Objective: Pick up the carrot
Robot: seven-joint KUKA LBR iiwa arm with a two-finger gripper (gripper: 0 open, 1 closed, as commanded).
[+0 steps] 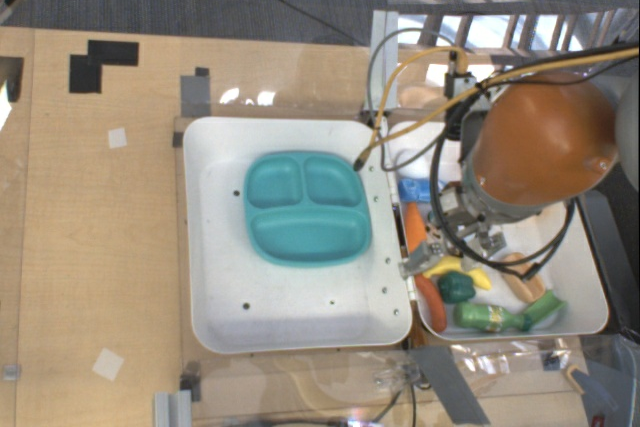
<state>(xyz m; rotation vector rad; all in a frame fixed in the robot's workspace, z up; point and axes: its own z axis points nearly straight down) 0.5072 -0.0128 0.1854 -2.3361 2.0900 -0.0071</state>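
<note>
The carrot [413, 226] is a thin orange stick lying along the left wall of the right bin [590, 310]. My gripper [447, 240] hangs just to its right, low in that bin, under the arm's orange band [540, 140]. The arm hides the fingers, so their state does not show. Nothing can be seen held.
A teal divided plate [305, 208] lies in the left bin [215, 315]. By the right bin's front lie a red sausage-like piece [429, 298], a yellow piece [470, 273], a dark green round piece [456, 287], a green vegetable [505, 317] and a tan piece [522, 279]. A blue item [414, 188] lies behind the carrot.
</note>
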